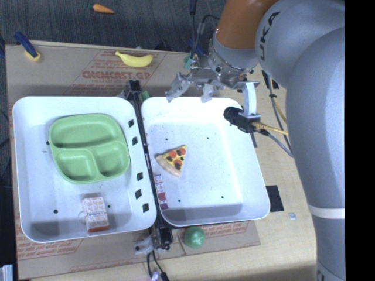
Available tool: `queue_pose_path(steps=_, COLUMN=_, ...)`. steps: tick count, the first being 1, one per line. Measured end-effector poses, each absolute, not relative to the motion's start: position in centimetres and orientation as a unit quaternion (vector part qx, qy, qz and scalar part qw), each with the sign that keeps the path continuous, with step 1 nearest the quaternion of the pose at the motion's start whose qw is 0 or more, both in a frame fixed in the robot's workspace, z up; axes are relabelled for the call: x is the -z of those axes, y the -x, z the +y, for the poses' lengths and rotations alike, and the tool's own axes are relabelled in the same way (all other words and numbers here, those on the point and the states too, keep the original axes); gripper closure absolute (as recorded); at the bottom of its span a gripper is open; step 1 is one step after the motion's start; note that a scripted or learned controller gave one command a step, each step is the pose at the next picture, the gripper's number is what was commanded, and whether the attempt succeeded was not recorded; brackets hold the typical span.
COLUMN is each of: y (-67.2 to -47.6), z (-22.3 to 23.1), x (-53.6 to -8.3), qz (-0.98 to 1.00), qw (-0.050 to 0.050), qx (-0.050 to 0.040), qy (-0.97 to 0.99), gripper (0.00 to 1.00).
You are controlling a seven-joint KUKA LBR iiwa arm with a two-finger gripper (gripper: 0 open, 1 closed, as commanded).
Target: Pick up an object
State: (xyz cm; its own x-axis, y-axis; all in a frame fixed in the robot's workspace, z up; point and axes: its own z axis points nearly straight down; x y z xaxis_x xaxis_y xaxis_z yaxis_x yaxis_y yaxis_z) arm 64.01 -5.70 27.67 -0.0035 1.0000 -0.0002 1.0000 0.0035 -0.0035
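Gripper (191, 90) open (nothing held), pizza slice (172, 159) below

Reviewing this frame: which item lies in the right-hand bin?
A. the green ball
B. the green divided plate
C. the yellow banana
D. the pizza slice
D. The pizza slice lies on the floor of the right bin, while the green divided plate sits in the left bin, the banana lies on the cardboard behind the bins, and the green ball rests outside the right bin's front edge.
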Motion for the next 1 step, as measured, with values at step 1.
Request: queue_pose_path(steps=1, y=-64.01, z=-5.68, x=-27.67, qz=-0.708, qw=0.001, qx=-0.0012, qy=0.706, gripper=0.00)
